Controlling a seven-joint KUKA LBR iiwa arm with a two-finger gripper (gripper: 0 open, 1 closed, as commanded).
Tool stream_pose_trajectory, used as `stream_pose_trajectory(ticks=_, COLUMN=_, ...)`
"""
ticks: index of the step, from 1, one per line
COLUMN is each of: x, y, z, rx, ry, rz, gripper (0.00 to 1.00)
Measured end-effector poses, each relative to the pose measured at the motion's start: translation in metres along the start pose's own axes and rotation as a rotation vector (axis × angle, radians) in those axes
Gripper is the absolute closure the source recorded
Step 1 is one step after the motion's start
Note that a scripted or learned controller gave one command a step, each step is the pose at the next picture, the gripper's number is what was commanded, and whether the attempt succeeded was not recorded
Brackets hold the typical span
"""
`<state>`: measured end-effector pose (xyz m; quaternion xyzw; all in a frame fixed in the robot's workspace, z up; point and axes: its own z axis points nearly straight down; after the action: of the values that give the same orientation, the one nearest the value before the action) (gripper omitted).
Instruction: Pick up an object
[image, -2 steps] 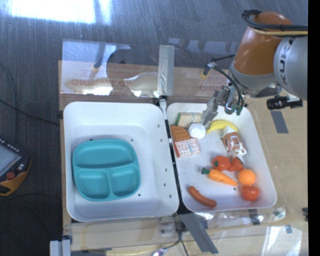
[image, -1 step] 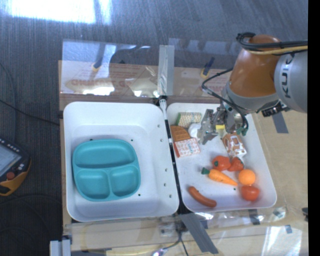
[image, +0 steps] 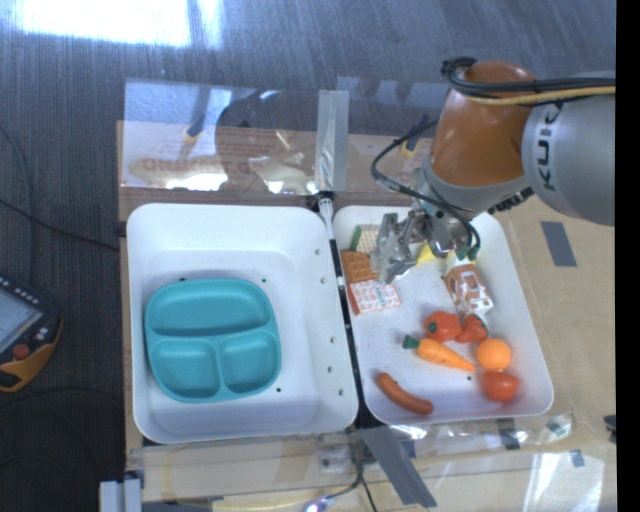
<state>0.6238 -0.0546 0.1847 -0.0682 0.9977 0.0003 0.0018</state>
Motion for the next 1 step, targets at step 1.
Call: stream_pose_trajectory(ticks=1, x=0.0494, y=-0.0673, z=0.0678, rx=0.000, ry=0.004, rz=-0.240, gripper=1.00)
